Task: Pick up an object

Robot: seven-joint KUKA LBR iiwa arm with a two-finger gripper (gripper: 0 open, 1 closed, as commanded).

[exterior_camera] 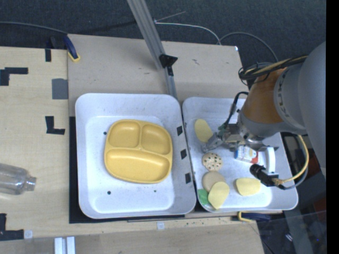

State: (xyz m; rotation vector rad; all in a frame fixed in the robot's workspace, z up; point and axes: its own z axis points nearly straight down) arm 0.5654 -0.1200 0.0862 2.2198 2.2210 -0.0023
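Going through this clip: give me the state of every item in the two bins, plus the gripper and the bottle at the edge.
yellow divided plate: flat in the left bin, right side up.
left bin: holds the plate.
right bin: holds the small items.
gripper: low in the right bin, by the cookie; finger state unclear.
speckled cookie: lying flat.
yellow piece: lying by the divider.
clear bottle: on its side, outside the bins.

Glossy yellow plastic tray [139, 151]; smooth white plastic bins [85, 142]; matt wooden bench [111, 67]

Tray [139, 151] in left bin [90, 110]; cookie [212, 161] in right bin [283, 197].
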